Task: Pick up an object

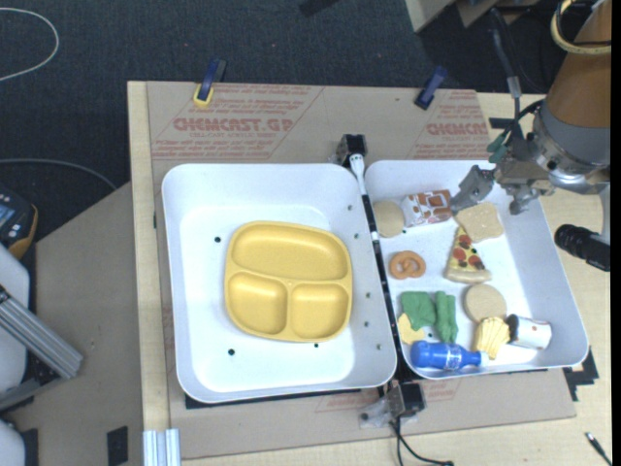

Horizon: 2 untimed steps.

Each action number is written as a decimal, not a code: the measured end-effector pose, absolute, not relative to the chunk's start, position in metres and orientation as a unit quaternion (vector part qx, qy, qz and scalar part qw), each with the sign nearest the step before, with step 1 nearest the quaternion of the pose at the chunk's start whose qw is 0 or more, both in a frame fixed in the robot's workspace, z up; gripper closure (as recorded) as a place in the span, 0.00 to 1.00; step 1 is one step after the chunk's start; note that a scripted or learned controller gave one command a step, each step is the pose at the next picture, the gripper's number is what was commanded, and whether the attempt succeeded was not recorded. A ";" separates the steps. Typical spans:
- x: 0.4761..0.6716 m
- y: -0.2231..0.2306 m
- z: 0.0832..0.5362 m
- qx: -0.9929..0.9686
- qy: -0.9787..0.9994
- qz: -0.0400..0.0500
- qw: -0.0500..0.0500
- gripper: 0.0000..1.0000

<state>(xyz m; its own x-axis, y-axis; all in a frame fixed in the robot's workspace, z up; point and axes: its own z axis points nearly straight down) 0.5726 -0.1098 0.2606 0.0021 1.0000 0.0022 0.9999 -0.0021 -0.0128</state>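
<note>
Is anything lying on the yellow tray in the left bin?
No, the yellow tray has all three compartments bare; the toy foods sit in the right bin.

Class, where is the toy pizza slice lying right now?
The pizza slice lies in the right-hand bin, between the pretzel on its left and the bread slice just above it.

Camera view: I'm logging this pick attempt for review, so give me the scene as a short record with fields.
left bin: holds a yellow divided tray
right bin: holds small toy foods
items in right bin: pizza slice, pretzel, blue bottle, green leafy piece, round cracker
gripper: above the far end of the right bin, near a toast slice
held object: none seen between the fingers
arm: enters from the right of the view
</note>
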 end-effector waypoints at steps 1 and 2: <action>0.575 -0.110 0.266 -0.707 -0.707 0.000 0.001 0.00; 0.582 -0.103 0.213 -0.707 -0.707 0.002 0.003 0.00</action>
<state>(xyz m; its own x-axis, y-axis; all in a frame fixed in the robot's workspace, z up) 0.5823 -0.1029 0.2133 -0.0009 1.0000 0.0019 1.0000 0.0009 -0.0073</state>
